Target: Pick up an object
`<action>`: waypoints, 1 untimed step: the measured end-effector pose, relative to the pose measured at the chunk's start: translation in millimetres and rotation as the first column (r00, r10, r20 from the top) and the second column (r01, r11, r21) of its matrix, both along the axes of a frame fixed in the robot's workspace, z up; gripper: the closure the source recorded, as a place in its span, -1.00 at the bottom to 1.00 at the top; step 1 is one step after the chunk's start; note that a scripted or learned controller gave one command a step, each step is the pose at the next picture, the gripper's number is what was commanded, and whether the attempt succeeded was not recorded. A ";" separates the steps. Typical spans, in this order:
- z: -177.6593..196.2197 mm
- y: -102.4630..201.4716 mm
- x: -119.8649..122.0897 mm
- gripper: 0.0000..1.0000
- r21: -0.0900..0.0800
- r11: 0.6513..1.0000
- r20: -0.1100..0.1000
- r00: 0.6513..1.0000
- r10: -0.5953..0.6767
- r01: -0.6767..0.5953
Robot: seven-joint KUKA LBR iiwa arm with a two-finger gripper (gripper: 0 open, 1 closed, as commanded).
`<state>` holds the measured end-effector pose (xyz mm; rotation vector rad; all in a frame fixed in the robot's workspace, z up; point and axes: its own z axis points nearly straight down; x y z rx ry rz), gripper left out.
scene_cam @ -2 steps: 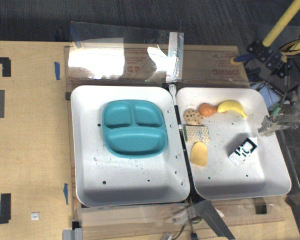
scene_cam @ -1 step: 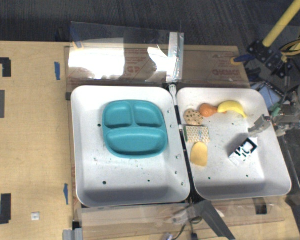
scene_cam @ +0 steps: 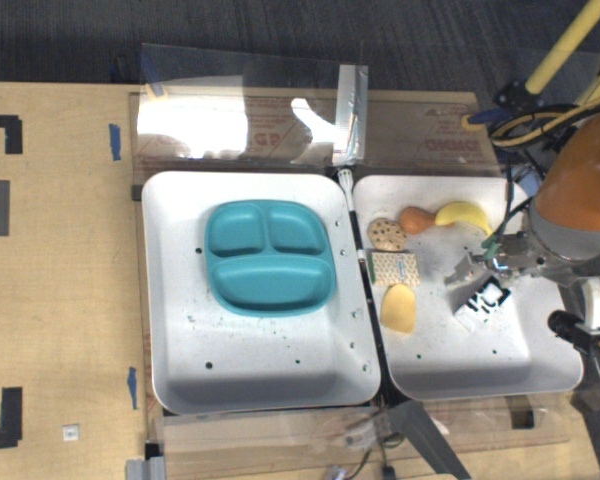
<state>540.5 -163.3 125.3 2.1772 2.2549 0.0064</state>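
The teal divided plate (scene_cam: 270,256) looks like smooth matte plastic. Both white bins (scene_cam: 170,298) are glossy-ish plastic, kinda speckled. Desk (scene_cam: 55,268) looks like plain matte wood.

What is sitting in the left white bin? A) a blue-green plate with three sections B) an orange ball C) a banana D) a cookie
A: the teal divided plate lies in the middle of the left bin, while the banana, the cookie and the other small food items are all in the right bin.
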 end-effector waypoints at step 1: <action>-18.1 -10.0 -10.3 -1.00 -0.015 0.998 0.039 0.997 0.061 -0.061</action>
